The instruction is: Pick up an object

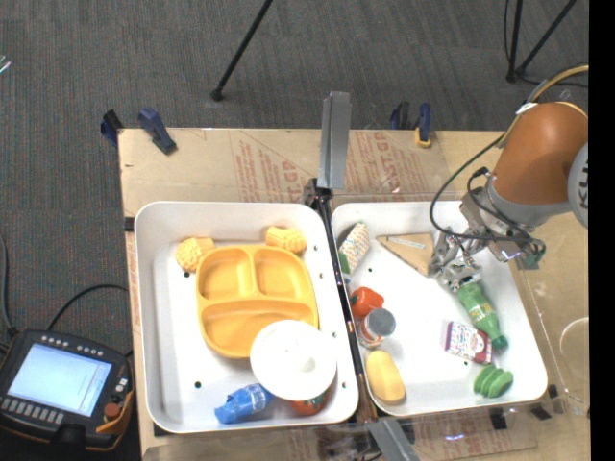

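My gripper (455, 265) hangs low over the right bin (423, 392), in its upper right part. It sits just above the cap end of a green bottle (481, 315) that lies slanted on the bin floor. A tan wedge (408, 249) lies just left of the gripper. A pink packet (463, 341) and a green ridged piece (492, 381) lie below the bottle. I see nothing lifted off the bin floor.
The right bin also holds a striped box (354, 245), a red piece (365, 301), a small can (377, 325) and a yellow lump (385, 376). The left bin (159, 353) holds a yellow divided plate (240, 291), a white lid (293, 358), two corn pieces and a blue item (240, 403).
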